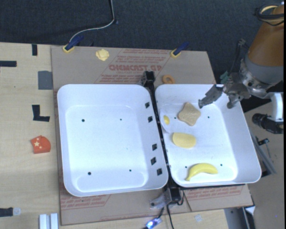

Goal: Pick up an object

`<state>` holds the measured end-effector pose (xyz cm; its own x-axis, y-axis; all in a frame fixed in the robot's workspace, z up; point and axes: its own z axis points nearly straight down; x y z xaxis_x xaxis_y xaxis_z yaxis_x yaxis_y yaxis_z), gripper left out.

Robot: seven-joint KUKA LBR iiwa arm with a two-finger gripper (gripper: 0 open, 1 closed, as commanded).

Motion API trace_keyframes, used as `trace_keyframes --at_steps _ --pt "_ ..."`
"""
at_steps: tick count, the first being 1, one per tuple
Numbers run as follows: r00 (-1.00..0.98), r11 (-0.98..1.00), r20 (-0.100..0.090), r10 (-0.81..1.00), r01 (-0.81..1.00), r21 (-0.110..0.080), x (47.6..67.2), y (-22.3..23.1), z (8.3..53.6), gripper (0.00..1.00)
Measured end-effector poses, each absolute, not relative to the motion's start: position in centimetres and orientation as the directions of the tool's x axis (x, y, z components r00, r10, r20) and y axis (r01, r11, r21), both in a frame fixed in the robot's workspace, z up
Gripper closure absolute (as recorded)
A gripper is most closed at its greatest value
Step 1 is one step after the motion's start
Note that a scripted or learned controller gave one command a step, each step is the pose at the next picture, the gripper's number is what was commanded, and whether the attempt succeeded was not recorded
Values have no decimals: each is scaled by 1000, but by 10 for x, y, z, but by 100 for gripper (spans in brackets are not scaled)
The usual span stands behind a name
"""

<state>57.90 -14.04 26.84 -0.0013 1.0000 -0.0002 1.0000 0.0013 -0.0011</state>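
The right bin holds a tan bread-like piece, a pale yellow oval, a yellow banana and a small yellow bit by its left wall. My gripper hovers over the bin's far right part, just right of and above the tan piece. Its fingers are spread open, with nothing between them. One dark fingertip points toward the tan piece.
The left bin lies beside the right one. A yellow lump and an orange ring rest on the cardboard behind the bins. A red object sits on the bench far left. Clamps hold the cardboard's back edge.
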Motion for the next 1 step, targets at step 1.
trace_keyframes --at_steps 1 --pt "-3 3 0 1000 1000 -7 597 -101 77 0"
